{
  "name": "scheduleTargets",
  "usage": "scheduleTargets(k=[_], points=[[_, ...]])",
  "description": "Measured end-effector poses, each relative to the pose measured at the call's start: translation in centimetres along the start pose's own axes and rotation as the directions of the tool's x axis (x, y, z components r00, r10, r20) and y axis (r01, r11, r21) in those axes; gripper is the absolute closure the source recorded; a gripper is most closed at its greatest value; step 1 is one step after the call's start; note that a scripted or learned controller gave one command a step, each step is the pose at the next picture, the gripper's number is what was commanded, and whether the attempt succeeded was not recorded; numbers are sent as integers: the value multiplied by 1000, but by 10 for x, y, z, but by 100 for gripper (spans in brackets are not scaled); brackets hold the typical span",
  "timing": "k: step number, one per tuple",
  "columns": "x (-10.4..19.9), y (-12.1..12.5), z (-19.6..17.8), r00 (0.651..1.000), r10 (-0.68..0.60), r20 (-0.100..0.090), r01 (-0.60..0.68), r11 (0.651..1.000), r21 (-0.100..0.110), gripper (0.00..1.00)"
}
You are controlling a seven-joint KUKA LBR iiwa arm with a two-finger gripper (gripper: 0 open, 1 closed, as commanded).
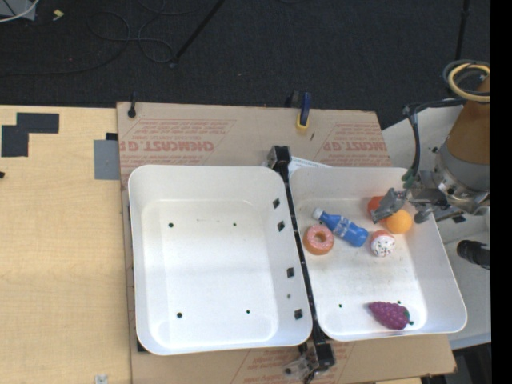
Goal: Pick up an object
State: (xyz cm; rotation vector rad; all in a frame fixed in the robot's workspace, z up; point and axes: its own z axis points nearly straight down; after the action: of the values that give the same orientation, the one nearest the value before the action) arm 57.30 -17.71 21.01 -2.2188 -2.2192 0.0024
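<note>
The only print I can see stands on the cardboard sheet under my two bins, in red letters along its upper strip, above centre of the frame. It sits upside down and appears twice; I cannot read it with certainty.

Even, diffuse light falls from above, leaving the two shallow white plastic bins bright but not blown out. Shadows are soft and short: a faint grey one sits under the purple grape cluster, and gentle shading lines the bins' inner walls. The dark floor at the top is underexposed, its cables barely visible. Overall the picture is slightly soft and low in resolution, with fine detail smeared.
</note>
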Motion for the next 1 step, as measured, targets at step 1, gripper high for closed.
scheduleTargets(k=[1], points=[[41,31,116,1000,-4,-2,4,1000,6,0]])
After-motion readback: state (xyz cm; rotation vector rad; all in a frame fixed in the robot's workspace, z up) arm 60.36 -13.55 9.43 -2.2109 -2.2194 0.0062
